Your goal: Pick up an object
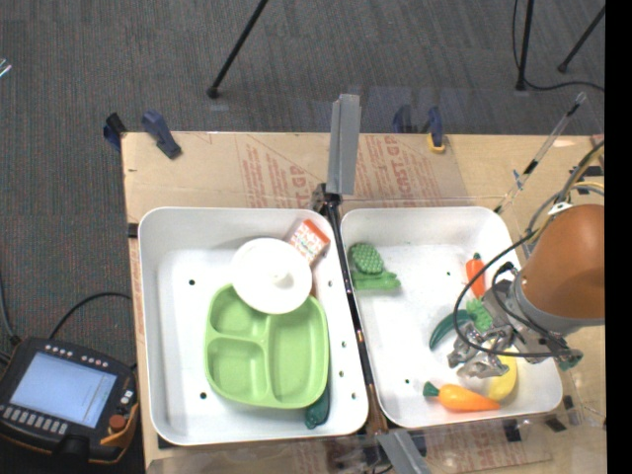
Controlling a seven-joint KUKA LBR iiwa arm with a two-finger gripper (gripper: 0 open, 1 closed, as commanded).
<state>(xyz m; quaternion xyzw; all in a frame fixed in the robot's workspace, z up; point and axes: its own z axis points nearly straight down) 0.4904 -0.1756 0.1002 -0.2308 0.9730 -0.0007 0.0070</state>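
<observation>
Left bin (163,265): green divided plastic tray (267,349), round white lid (272,276) on it.
Right bin (415,227): green brush (369,266), orange toy carrot (462,397), yellow banana (503,381).
My claw (481,355): low over the banana; grip unreadable.
Surface: cardboard-covered bench (247,166), grey carpet.

Robotics laboratory, test bench set-up. Floor: grey carpet (118,38), office-grade. Bench: topped with flattened printed cardboard (247,171), held at the back edge by blue clamps (158,133). On it, two shallow white bins, left bin (163,363) and right bin (434,223), side by side with a grey upright post (344,146) at the seam between them. Black tripod legs (242,38) stand on the carpet behind the bench. A robot teach pendant (61,395) with lit screen lies on the floor at lower left. Bins contain toy food and plastic tableware rather than working goods.
</observation>
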